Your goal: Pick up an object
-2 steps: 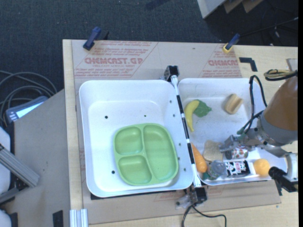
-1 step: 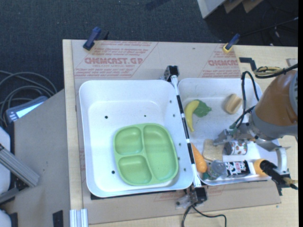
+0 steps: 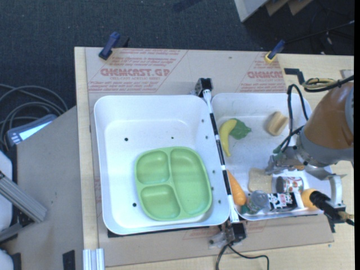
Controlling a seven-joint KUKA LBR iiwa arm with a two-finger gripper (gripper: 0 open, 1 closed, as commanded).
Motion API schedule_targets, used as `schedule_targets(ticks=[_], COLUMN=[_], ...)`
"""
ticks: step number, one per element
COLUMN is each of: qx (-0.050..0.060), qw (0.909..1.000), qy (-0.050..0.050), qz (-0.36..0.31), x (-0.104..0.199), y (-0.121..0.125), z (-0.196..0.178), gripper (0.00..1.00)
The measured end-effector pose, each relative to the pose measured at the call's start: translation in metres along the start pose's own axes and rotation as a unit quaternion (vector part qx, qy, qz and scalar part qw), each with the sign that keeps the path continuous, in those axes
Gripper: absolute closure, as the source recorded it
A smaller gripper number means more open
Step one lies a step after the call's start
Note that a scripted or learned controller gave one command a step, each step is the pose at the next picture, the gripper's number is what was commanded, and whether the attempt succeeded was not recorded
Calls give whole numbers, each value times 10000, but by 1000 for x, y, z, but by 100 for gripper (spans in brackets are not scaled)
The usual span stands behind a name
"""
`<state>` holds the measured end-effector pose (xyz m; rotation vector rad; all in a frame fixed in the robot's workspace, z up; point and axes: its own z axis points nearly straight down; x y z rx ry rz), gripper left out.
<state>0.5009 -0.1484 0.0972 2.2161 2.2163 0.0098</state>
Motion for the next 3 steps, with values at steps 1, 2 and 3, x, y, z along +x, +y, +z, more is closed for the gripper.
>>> schedule_targets(ticks=[1,2,3], qx=[2,29,65], qw=[10000,10000,10000], qy=[1,-6,11], qz=[0,-1,-6], x=[0,-51,-30], y=[0,82,122], z=[0,-111,6], gripper=[0,0,0])
